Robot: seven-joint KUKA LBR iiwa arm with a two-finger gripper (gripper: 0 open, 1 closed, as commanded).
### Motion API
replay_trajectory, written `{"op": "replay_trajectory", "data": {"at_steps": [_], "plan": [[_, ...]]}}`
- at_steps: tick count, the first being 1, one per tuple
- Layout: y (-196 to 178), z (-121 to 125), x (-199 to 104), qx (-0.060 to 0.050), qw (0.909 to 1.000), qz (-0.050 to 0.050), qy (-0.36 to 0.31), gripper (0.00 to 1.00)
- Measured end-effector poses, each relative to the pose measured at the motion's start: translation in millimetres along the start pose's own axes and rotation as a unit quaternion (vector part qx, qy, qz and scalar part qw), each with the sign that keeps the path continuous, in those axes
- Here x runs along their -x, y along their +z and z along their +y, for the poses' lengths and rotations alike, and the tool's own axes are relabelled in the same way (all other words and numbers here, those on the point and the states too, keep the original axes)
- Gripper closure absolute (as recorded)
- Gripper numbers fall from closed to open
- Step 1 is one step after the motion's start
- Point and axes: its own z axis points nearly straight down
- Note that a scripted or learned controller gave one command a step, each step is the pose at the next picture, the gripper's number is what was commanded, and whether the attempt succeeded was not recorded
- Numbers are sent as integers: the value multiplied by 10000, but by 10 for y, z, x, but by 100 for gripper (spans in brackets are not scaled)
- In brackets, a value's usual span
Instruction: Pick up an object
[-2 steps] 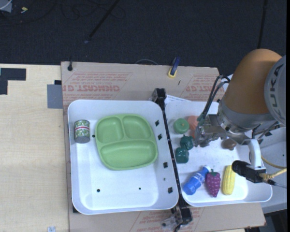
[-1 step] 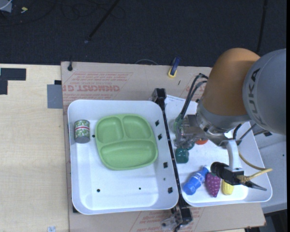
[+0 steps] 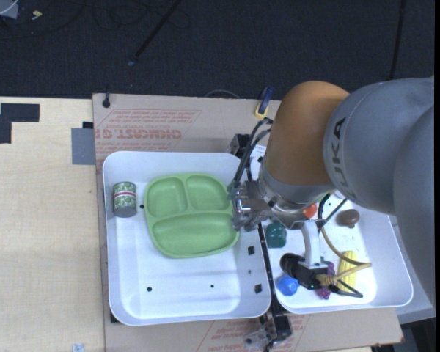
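While the arm (image 3: pixel 330 152) is reaching low over the divide between the bins, its bulk is hiding the gripper; grip state: cannot tell. Green divided plate (image 3: pixel 192 215) is lying in the left bin (image 3: pixel 176 299). Small can (image 3: pixel 124 198) standing just left of plate. Teal object (image 3: pixel 276 234) sitting right of plate, likeliest candidate, nearest the wrist.

Printed in red on the cardboard (image 3: pixel 169 127) above the left bin, upside down: "CHEMCAST GP", roughly, with the last letters unsure. On the arm (image 3: pixel 367 160), right of centre: "KU" in dark capitals, running vertically. More red print on cardboard at the bottom edge, too small to read.
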Motion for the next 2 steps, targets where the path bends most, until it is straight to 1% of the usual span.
{"op": "replay_trajectory", "data": {"at_steps": [1,2], "plan": [[-62,-13,45,17,10000,-10,18,100],[-100,-10,-89,13,10000,-8,20,100]]}}
